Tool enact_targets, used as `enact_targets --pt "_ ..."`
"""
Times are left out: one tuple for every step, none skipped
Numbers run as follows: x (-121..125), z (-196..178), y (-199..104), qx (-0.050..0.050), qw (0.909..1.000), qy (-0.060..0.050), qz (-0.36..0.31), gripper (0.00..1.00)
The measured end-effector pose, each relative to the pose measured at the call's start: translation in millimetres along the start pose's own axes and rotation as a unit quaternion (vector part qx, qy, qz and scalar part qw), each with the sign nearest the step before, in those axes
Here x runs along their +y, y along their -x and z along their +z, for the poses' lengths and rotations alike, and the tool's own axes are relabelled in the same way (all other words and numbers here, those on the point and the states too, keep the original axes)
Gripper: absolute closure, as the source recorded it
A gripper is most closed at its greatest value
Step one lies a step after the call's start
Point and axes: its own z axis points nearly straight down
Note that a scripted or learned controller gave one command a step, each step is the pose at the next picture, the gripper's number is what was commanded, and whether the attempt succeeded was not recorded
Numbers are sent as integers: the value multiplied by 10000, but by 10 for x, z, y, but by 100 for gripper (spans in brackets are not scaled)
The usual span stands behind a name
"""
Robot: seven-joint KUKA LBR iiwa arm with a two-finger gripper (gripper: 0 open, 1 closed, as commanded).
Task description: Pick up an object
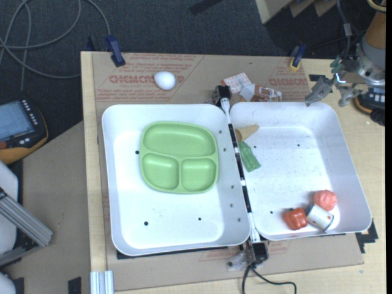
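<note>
1. We saw the gripper (329,90) at the upper right, above the far right corner of the right bin (343,164), with its fingers spread wide and nothing between them.
2. We found the objects to pick in the right bin: a green piece (249,157) and a tan wedge (247,131) lay by its left wall, and an orange-red lump (324,198), a red block (295,218) and a white cylinder (320,217) clustered near its front right corner, close to one another.
3. We noted a green divided plate (180,157) lying flat in the left bin (122,213).
4. We saw a white egg-shaped object (164,79) on the cardboard (184,66) behind the left bin, well apart from the gripper.
</note>
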Motion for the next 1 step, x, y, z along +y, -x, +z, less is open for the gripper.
enact_targets --pt "-1 139 -276 9 10000 -12 1 0"
